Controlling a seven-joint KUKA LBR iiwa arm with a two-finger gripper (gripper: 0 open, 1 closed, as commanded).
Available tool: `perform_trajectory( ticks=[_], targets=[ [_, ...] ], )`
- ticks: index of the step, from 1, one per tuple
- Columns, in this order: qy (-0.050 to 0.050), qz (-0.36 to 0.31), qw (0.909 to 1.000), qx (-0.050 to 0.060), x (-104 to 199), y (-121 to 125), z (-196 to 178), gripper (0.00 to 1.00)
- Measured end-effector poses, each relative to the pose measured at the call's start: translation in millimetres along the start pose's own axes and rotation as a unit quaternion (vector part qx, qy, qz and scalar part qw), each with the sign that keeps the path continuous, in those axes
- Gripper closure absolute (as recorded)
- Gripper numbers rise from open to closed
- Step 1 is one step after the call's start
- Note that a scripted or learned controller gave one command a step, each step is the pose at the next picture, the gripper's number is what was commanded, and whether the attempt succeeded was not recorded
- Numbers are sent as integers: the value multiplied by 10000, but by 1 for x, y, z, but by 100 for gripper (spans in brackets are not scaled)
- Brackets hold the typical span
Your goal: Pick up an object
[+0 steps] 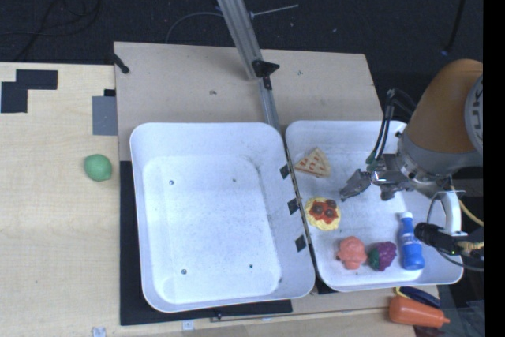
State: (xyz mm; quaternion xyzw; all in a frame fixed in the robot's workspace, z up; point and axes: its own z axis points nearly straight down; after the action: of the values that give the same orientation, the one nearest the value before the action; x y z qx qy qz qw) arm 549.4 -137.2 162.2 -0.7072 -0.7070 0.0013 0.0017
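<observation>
Camera view: pincer [357, 187] spread in right bin [347, 140], between pizza slice [313, 163], yellow toy [323, 214], and blue bottle [409, 242].

You have in the right bin [371, 140]: pizza slice [313, 162], yellow-red toy [323, 214], pink piece [352, 252], purple grapes [383, 255], blue bottle [409, 244]. Gripper [357, 187] hovers over the bin. Green ball [99, 167] lies left, on bench.
</observation>
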Motion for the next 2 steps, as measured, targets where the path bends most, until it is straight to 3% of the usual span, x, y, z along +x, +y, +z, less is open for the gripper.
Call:
perform_trajectory(
  ticks=[1, 2],
  targets=[
    [1, -3, 10000, 1, 1, -3, 43, 0],
    [-2, 10, 10000, -15, -1, -2, 31, 100]
  ],
)
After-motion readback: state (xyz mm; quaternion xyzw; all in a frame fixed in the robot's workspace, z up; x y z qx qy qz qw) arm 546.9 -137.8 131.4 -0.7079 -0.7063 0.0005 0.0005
